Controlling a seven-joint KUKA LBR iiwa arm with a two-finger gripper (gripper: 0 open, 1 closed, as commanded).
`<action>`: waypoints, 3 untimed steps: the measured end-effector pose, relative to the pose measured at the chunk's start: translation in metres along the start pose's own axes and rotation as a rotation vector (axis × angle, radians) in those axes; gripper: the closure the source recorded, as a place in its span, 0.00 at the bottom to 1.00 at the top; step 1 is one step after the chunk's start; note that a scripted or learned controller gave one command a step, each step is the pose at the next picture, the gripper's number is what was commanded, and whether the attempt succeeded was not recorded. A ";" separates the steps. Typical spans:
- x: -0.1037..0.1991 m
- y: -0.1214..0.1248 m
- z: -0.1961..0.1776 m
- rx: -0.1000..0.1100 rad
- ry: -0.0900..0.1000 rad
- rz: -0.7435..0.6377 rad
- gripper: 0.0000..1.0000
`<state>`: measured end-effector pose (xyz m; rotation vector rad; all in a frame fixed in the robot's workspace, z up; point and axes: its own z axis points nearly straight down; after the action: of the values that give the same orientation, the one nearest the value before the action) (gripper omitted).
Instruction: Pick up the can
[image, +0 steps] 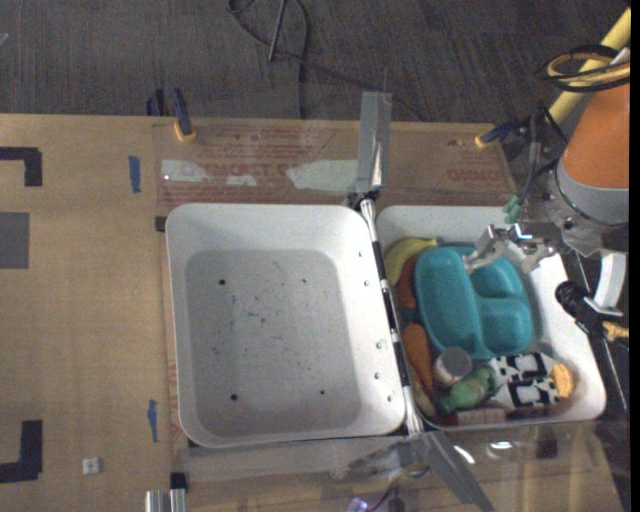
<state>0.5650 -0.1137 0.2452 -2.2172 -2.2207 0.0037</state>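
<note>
The metal two-finger gripper (497, 243) hangs over the right white bin (585, 395); finger state cannot be determined. It sits at the upper edge of a teal compartmented plastic tray (470, 300). The small silver-topped can (452, 363) lies below that tray (among toys). Both bins rest on a tan wooden bench (80, 330); dark carpet (150, 50) lies beyond.

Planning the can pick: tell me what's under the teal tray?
The teal tray lies on a yellow item and an orange one; the can stands at its near edge. Anything beneath is hidden.
</note>
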 end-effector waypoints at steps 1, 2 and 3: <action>-0.050 0.009 0.074 -0.001 0.001 -0.011 0.00; -0.074 0.015 0.132 -0.038 -0.011 -0.017 0.00; -0.092 0.105 0.150 0.015 0.023 -0.065 0.00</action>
<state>0.6699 -0.2056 0.0950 -2.1255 -2.2722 -0.0055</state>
